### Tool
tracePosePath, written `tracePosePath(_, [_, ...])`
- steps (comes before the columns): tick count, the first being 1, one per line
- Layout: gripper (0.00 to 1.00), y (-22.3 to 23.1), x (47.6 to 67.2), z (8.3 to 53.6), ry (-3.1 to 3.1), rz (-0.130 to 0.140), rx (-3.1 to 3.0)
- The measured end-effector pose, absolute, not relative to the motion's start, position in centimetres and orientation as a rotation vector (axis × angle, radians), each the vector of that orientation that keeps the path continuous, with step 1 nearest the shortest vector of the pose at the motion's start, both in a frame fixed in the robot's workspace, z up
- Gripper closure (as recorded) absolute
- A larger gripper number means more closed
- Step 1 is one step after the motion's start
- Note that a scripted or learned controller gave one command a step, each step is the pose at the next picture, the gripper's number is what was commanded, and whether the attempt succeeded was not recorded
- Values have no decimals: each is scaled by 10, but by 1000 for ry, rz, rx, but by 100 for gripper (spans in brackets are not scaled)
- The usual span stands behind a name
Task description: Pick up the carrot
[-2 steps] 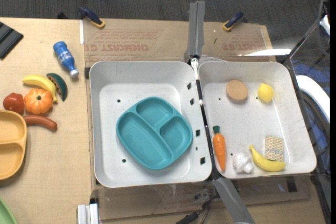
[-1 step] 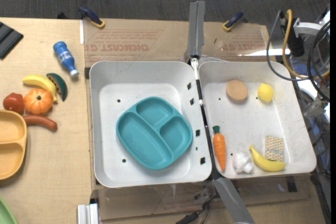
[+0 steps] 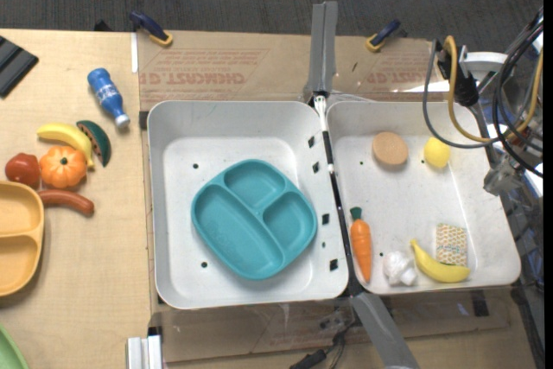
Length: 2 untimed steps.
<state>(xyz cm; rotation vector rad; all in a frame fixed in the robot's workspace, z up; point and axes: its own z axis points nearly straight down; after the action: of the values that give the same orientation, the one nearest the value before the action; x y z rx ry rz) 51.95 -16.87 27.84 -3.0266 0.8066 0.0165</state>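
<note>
Carrot [image 3: 360,247] against right bin's [image 3: 484,212] left wall

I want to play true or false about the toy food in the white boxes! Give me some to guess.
1. The carrot lies in the right bin, by its left wall. True.
2. The teal divided plate has a banana on it. False: the banana lies in the right bin, near the front.
3. The lemon sits toward the back of the right bin. True.
4. The carrot lies on the plate. False: it rests on the bin floor.
5. The blue bottle is inside the left bin. False: it lies on the bench outside.
</note>
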Motion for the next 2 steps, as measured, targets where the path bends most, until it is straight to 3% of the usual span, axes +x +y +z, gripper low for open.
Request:
tracePosePath(1, [100,-221,536,265,842,10,-3017])
tracePosePath(2, [100,-207,490,364,837,5,-3016])
